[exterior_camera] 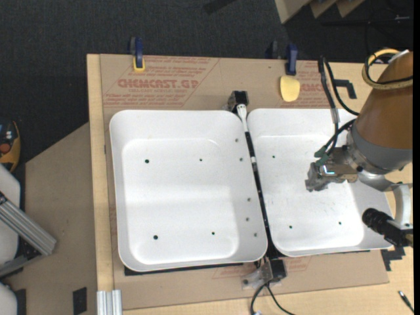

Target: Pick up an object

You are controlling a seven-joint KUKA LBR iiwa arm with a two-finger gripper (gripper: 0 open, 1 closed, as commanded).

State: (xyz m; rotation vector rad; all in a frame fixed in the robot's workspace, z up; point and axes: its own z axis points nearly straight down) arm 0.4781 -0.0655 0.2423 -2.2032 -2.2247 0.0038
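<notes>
My gripper [319,177] hangs over the right half of the right white bin [289,235], close to its floor, below the grey wrist and the orange band. A small pale glint sits at the gripper's tip, too small to identify. A pale yellow object [289,88] lies on the brown board behind the right bin, outside it and well away from the gripper.
The left white bin [131,241] lies beside the right one, with a black divider strip [252,169] between them. Blue clamps [137,48] hold the board's back edge. Black cables [331,87] run down along the arm at the right.
</notes>
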